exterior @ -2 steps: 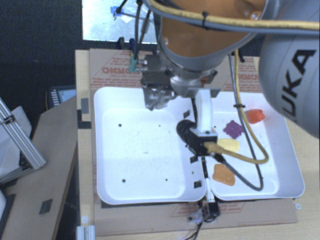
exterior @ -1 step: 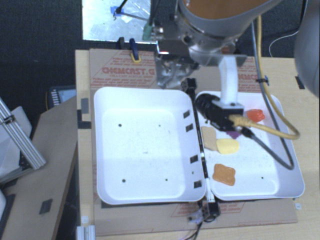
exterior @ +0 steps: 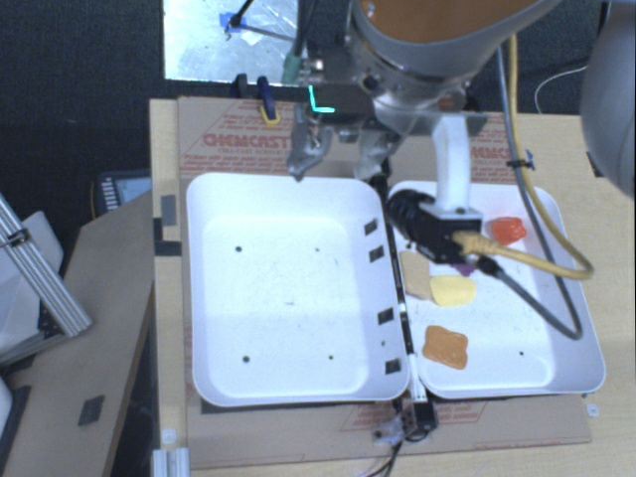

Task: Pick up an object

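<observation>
The right bin (exterior: 556,361) holds several small objects. Among them are a red-orange piece (exterior: 508,230) at its far side, a yellow piece (exterior: 454,290) near the middle divider, and an orange-brown piece (exterior: 444,347) closer to the front. A purple bit (exterior: 465,265) peeks out beside a black fitting. My gripper (exterior: 336,162) hangs over the far rim of the left bin (exterior: 214,366), well away from those objects. Its two fingers (exterior: 302,157) stand apart and open, with nothing between them.
A black fitting (exterior: 429,229) with a yellow cable (exterior: 542,256) and a white post (exterior: 452,172) reaches over the right bin's far left part. A raised divider (exterior: 399,296) separates the bins. A cardboard sheet (exterior: 238,132) lies under them.
</observation>
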Robot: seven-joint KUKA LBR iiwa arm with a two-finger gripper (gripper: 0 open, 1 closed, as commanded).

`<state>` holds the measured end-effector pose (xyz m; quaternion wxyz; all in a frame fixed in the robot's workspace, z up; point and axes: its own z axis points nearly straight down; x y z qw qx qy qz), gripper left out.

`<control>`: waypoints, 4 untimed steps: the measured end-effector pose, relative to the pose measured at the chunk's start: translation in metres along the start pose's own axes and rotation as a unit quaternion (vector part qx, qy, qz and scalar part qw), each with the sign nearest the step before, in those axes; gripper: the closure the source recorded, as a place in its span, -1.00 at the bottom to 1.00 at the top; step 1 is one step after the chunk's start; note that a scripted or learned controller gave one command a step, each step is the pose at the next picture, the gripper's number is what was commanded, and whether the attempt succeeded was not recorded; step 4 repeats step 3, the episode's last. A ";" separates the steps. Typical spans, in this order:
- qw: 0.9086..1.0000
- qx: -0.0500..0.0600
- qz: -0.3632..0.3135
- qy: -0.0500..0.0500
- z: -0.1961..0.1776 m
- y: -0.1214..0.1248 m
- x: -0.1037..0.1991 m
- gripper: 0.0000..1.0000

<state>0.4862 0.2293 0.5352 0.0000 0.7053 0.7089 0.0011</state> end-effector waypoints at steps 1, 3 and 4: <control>1.000 -0.001 -0.002 0.001 -0.011 0.000 0.000 1.00; 1.000 -0.002 -0.004 0.002 -0.022 0.000 0.001 1.00; 1.000 -0.002 -0.004 0.002 -0.022 0.000 0.001 1.00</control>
